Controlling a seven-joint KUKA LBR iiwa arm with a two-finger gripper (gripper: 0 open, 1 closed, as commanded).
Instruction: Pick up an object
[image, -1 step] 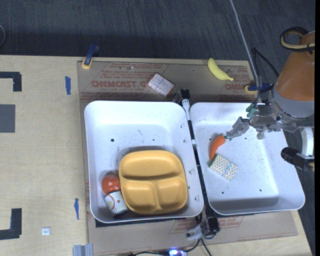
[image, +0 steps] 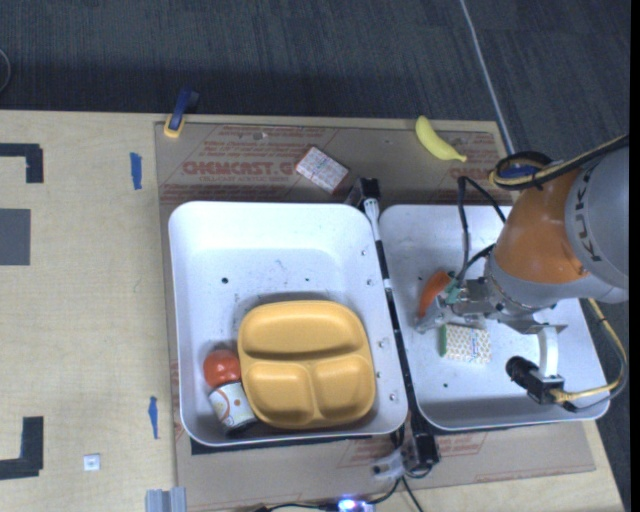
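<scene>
A: Carrot (image: 433, 290), or something much like one. Where does it lie in the camera view?

B: In the right bin (image: 500, 415), near that bin's left wall and about halfway up it. It is orange, tapered and tilted, with its upper end leaning to the right.

A: And the gripper (image: 452, 303)?

B: Low in the same bin, just beside the carrot's lower right side. They look to be touching, but I cannot be sure. The arm (image: 540, 245) comes in from the right, and its orange band hangs over the bin's right half.

A: Is the tool apart or together?

B: I cannot tell; the wrist covers it and the tip is a small, dark blur. Nothing shows clearly clamped in it, and the carrot rests on the bin floor.

A: What else is in that bin?

B: A pad (image: 466, 345), white with a fine dotted pattern and a green strip along its left edge. It lies flat just below the gripper.

A: The left bin (image: 200, 300)?

B: A yellow tray (image: 305, 360) with three compartments sits in the lower half. A red ball (image: 222, 368) is against its left side, and a small cup (image: 232, 405) lies just below the ball.

A: Anything outside the bins?

B: Both bins stand on a cardboard sheet (image: 230, 165). On it, behind them, lie a banana (image: 438, 140) and a checked card (image: 321, 168), well apart. A blue clamp (image: 180, 110) grips the sheet's far left corner.
</scene>
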